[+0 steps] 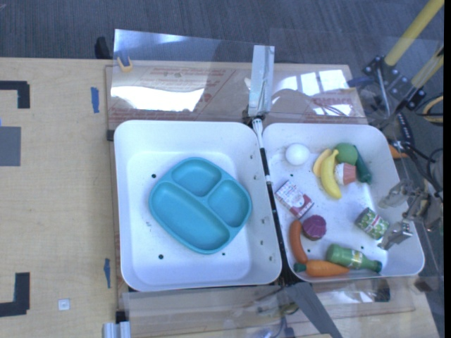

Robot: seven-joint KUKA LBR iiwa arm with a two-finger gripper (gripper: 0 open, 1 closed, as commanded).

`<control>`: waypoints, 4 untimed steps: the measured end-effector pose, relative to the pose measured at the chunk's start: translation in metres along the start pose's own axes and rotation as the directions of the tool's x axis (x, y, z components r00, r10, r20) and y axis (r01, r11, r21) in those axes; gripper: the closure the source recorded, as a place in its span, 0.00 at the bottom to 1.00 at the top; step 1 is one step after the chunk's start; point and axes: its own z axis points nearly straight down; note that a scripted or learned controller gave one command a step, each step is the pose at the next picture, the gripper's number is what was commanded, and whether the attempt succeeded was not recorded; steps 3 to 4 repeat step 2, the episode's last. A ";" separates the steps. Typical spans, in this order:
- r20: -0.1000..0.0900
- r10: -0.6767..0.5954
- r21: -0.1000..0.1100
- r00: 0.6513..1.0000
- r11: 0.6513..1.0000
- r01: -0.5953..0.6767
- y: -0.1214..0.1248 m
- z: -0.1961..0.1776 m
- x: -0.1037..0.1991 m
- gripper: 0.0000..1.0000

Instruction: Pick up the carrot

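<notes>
We count 2 white bins. The left one holds 1 blue divided plate. In the right we count 1 carrot, 1 banana, 1 white egg, 1 green bottle, 1 small can and 1 red-and-white packet.

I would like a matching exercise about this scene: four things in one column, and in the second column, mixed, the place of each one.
Things:
1. carrot
2. white egg
3. blue divided plate
4. banana

Places:
A. middle of the left bin
B. near edge of the right bin, beside the green bottle
C. far part of the right bin, close to the divider
D. far part of the right bin, between the egg and the green-topped toy

Pairs: 1-B, 2-C, 3-A, 4-D
</notes>
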 end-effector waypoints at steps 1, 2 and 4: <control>0.026 -0.177 0.007 0.984 0.984 0.176 -0.003 0.050 -0.008 0.00; 0.064 -0.465 0.038 0.883 0.886 0.463 -0.004 0.058 -0.022 0.00; 0.064 -0.465 0.038 0.883 0.886 0.463 -0.004 0.058 -0.022 0.00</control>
